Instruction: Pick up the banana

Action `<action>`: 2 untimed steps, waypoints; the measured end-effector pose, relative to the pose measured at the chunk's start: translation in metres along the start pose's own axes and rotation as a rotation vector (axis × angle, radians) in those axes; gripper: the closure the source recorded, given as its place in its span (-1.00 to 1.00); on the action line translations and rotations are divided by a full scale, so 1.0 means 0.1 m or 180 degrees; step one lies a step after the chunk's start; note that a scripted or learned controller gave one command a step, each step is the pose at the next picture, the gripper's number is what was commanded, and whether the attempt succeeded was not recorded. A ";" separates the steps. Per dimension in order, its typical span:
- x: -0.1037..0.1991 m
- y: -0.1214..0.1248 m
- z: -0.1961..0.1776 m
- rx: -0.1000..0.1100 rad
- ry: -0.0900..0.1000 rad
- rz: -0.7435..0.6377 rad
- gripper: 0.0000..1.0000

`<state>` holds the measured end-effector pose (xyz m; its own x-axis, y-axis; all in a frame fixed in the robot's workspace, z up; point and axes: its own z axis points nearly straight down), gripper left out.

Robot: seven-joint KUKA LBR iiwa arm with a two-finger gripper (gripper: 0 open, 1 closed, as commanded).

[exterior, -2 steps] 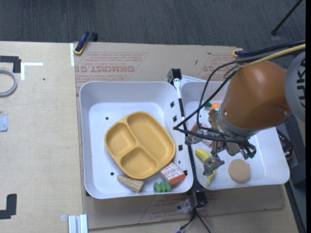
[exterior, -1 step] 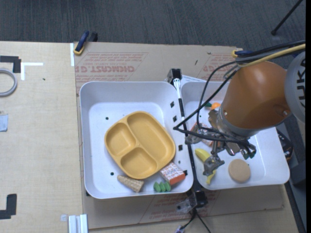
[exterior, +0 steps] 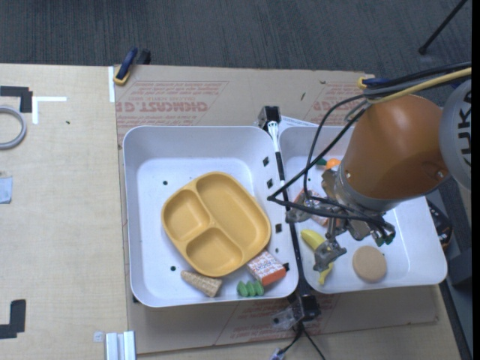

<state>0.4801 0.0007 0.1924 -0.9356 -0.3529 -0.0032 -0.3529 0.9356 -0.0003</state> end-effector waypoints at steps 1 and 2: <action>-0.09 0.05 0.00 -0.0001 -0.0003 -0.1002 -1.00; -0.09 -0.02 0.00 -0.0001 -0.0002 -0.1366 -1.00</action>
<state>0.4894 0.0024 0.1926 -0.7039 -0.7103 -0.0036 -0.7103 0.7039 -0.0015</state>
